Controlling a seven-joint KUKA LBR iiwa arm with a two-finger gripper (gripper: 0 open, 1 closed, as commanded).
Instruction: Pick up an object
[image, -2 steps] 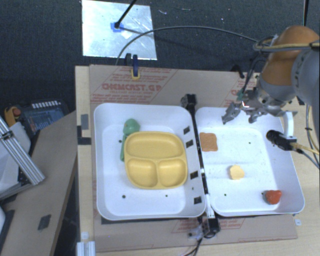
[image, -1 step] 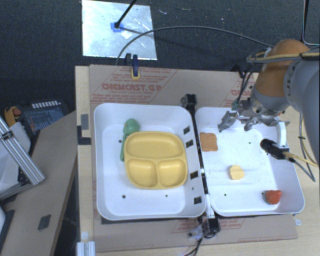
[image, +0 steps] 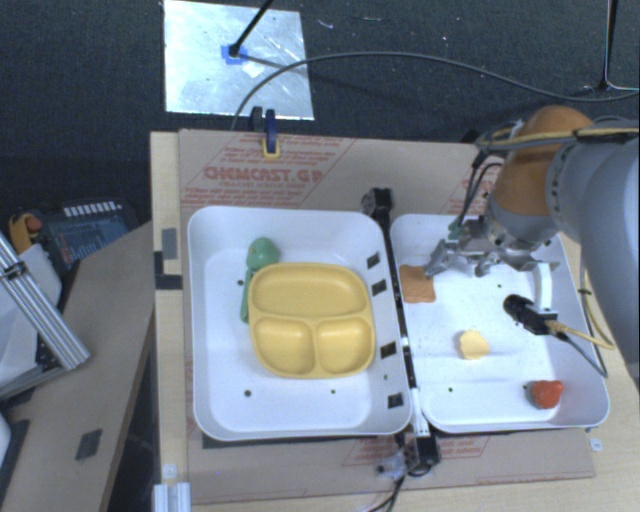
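Two white bins sit side by side on surface; my hand hangs over right bin's far edge, fingers spread, pinching nothing. Orange slab just beside it near divider; yellow chunk mid-bin w/ open floor around, red piece by near-right corner.

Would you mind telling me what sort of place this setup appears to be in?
Probably a robotics lab bench: a grey arm reaches over two white bins, which sit on a cardboard sheet with cables trailing across it.

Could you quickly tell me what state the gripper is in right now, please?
Gripper: above the right bin, near the orange-brown piece; open or closed cannot be told, and nothing is seen held.
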